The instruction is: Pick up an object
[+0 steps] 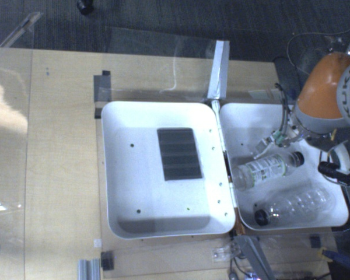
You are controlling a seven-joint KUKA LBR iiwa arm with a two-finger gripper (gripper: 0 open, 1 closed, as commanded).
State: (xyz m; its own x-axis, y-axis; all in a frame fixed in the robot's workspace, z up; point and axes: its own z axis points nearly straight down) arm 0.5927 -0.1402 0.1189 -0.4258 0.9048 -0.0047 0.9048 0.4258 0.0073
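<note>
A: What worries you most here?

B: Both candidates in the right bin (338,217), at the right of the frame, are clear plastic bottles lying on their sides. The upper bottle (267,168), with a label and a dark cap at its right end, sits in the bin's middle; the lower bottle (291,206), dark cap to the left, lies along the lower edge. Round, slick and light, I'd judge either could roll or squirt aside if the squeeze lands off-centre.

A: Anything else?

B: The upper bottle's left end lies close to the wall between the bins, so a nudge might wedge it there.

A: And the pincer (278,137)?

B: It hangs at the right of the frame, just above the upper bottle's right half, under the orange band. I can't tell whether it's released or clenched; the tip is small and blurred. Nothing visibly sits in it, and whether it touches the bottle is unclear.

A: The left bin (122,214)?

B: It carries a dark ribbed block (179,153), well away from the arm.
</note>
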